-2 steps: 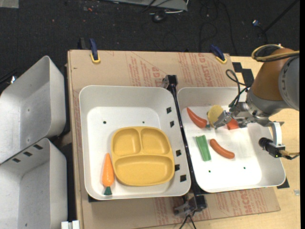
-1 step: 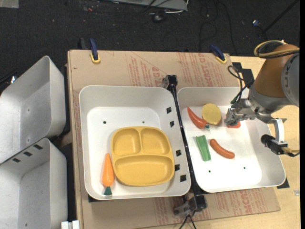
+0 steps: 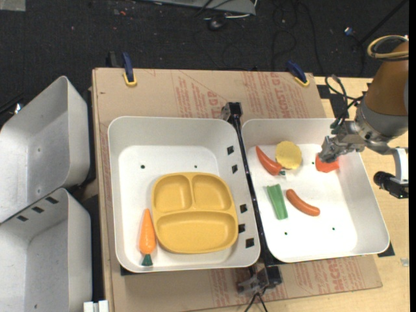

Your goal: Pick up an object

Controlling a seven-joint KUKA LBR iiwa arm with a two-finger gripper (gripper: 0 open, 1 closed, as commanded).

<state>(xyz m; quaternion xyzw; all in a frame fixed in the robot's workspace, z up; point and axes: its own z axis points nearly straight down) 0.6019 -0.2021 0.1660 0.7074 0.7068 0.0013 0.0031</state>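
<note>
Red-orange piece: under my hand at right bin's two o'clock; grip state untellable; wall may block closing.

I have two bins side by side on the bench. In the left bin a divided tray lies toward the near edge, with a toy carrot just beside its left side, near the bin's near-left corner. In the right bin a chili pepper lies by the left wall, touching a round piece to its right. A flat stick lies nearer me, a sausage just to its right. By the far-right edge, the gripper sits over a small block.
</note>
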